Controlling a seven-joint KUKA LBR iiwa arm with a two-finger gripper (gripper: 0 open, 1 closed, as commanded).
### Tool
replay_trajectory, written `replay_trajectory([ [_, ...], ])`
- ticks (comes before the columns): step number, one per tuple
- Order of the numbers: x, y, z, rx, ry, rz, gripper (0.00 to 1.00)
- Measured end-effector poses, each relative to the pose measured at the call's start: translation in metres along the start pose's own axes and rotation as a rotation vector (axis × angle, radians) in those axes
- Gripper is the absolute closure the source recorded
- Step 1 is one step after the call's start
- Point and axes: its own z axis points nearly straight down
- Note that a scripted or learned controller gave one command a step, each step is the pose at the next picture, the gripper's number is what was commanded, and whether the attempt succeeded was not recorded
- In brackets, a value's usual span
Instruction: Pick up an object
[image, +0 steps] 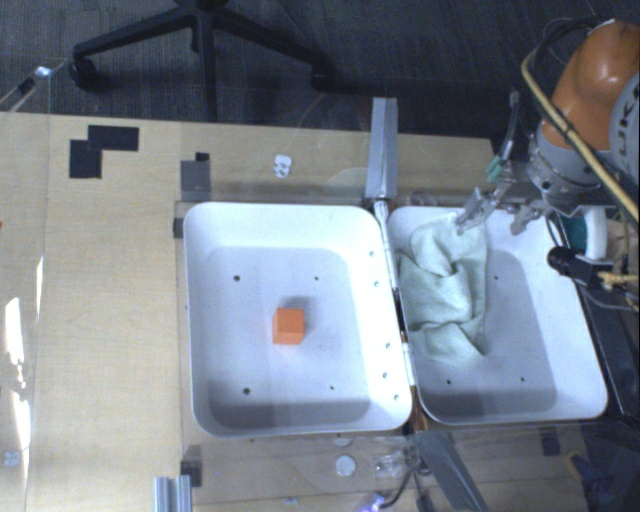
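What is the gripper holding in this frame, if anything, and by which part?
The gripper appears to pinch the pale cloth at its upper right corner, near the right bin's back edge; the rest lies crumpled in the bin.

Grey arm (575, 150) with rounded orange band (592, 75), yellow cable (580, 135) looping alongside.

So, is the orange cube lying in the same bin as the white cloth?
No: the orange cube lies alone in the left bin, while the white cloth is in the right bin.
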Motion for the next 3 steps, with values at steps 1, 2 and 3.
replay_trajectory([
  [1,0.008,-0.051,0.138,-0.002,0.0,0.09,0.0],
  [2,0.008,-0.05,0.128,-0.005,0.001,0.09,1.0],
  [3,0.027,0.027,0.049,0.0,-0.001,0.263,1.0],
])
